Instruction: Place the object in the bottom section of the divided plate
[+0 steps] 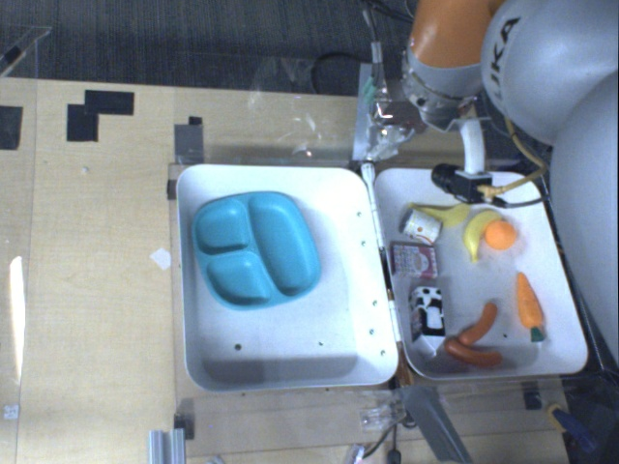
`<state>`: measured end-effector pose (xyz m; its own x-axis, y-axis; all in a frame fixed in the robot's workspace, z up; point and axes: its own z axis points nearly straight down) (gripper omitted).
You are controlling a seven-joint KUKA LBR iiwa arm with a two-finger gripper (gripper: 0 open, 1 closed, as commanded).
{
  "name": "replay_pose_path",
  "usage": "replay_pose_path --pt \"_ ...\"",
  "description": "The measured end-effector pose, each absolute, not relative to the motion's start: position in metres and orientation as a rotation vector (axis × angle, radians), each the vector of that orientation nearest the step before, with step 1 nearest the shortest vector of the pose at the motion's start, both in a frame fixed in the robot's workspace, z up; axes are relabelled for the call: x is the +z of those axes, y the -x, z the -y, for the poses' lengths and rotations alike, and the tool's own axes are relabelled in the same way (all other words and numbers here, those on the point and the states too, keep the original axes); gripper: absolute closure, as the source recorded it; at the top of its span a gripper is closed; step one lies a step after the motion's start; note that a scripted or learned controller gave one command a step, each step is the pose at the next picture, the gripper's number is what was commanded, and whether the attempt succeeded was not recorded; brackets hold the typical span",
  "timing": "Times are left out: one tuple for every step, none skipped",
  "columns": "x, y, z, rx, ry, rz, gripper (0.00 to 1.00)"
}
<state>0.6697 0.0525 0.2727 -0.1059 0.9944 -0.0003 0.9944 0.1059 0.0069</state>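
Arm (542, 56) hangs at one o'clock, gripper (385, 129) above the bins' top edge; its grip, can't tell. Blue plate (256, 247) sits in the left bin (290, 356); banana (474, 228), orange (500, 235), carrot (528, 304) lie in the right bin (566, 341).

place: robotics lab | evidence: KUKA arm (542, 56), white bins (280, 370) on bench (87, 259), cables (503, 191)

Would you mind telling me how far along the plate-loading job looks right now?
Nothing looks done: the blue divided plate in the left bin holds nothing. Nothing is in hand; the arm sits above the right bin's far edge. The carrot, orange, banana and sausages lie there. Picking and placing remain.
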Motion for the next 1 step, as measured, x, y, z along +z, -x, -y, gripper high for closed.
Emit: replay_pose_path --pt "0.2781 -0.6695 -0.0444 0.008 -2.186 -2.25 1.0"
